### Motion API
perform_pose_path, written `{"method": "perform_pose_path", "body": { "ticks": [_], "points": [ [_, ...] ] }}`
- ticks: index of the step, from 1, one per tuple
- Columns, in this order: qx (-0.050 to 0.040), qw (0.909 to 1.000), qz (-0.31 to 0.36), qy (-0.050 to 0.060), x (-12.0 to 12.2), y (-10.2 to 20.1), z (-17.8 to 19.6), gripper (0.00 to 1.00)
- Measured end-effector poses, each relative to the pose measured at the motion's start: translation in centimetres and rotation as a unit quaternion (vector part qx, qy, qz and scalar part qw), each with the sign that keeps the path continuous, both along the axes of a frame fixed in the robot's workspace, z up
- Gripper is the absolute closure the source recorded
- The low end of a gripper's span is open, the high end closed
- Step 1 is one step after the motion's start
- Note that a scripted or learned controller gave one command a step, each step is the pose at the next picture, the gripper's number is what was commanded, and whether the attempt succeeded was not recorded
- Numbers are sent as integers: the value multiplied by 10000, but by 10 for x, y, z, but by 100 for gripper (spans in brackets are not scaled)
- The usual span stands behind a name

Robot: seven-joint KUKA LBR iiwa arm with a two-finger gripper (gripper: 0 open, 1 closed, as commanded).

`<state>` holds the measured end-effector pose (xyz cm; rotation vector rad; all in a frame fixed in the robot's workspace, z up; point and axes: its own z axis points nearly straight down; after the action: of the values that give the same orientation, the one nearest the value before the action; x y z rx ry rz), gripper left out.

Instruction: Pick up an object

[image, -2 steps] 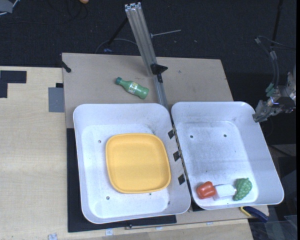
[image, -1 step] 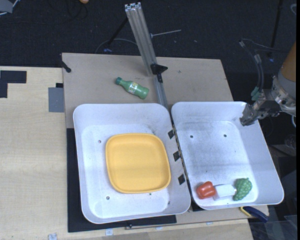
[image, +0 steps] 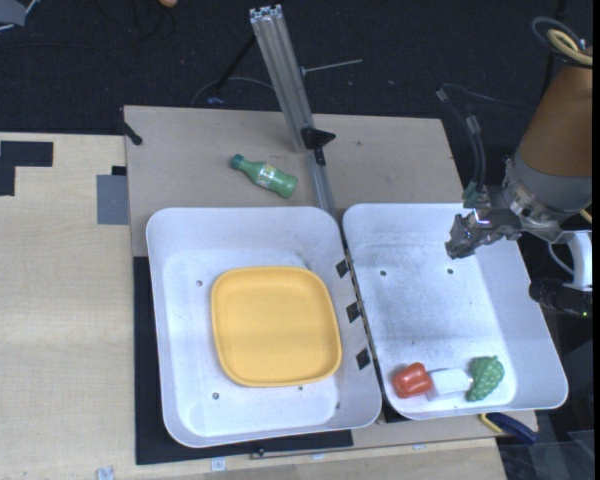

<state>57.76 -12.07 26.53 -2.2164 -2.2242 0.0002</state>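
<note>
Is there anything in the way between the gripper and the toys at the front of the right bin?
Nothing visible: bare bin floor lies between the gripper and the toys.

plate [image: 276, 325]: plain yellow
left bin [image: 180, 258]: white, faintly speckled with grey
right bin [image: 430, 298]: white, with darker grey speckling across its floor
pepper [image: 411, 380]: red-orange
broccoli [image: 486, 377]: green
block [image: 447, 382]: white, between pepper and broccoli
bottle [image: 265, 175]: green with a pale label band
tabletop [image: 50, 298]: light wood grain, with black and grey patches at its left
board [image: 380, 158]: tan, under the bins
arm [image: 560, 128]: orange band above grey
tool [image: 470, 234]: dark grey and black
rail [image: 285, 63]: silver metal
</note>
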Motion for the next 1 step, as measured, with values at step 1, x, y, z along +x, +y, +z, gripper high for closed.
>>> {"method": "perform_pose_path", "body": {
  "ticks": [1],
  "points": [
    [-1, 10000, -6, -1, -10, 40, -5, 100]
  ]
}}
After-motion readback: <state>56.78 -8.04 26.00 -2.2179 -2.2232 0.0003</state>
